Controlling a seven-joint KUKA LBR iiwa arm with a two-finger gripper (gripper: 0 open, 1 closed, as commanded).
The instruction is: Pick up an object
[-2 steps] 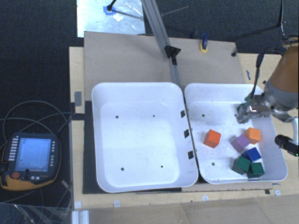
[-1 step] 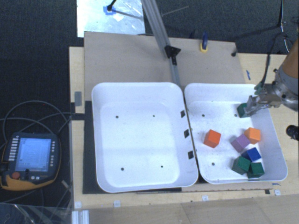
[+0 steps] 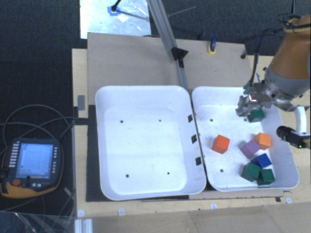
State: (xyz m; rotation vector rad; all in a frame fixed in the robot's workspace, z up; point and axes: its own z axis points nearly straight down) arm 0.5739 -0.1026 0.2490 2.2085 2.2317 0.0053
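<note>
The arm (image 3: 291, 47) comes in from the right side and its gripper (image 3: 249, 106) is low over the far part of the right bin (image 3: 214, 98). A dark green block (image 3: 256, 114) lies directly under and just beside the tip of the gripper, partly covered by it. The block seems to touch the gripper, but I cannot tell whether it sits between the fingers, and I cannot tell either whether the fingers are wide or narrow, because the gripper body hides them.

The other blocks are all in the same right bin. An orange cube (image 3: 221, 143) stands alone near the middle of the bin, apart from the rest. Toward the right wall there is a smaller orange block (image 3: 263, 140), touching a purple block (image 3: 250, 148) on its left side. Just in front of these is a blue block (image 3: 263, 159), and next to it, in the near right corner, two green blocks (image 3: 252, 171) (image 3: 266, 176) lie close together.

The left bin (image 3: 146, 93) stands side by side with the right one on the worktop (image 3: 131, 62). A grey pole (image 3: 163, 21) crosses the worktop at a slant from the top. On the floor at the left lies a control pendant (image 3: 31, 166) with its cables.
</note>
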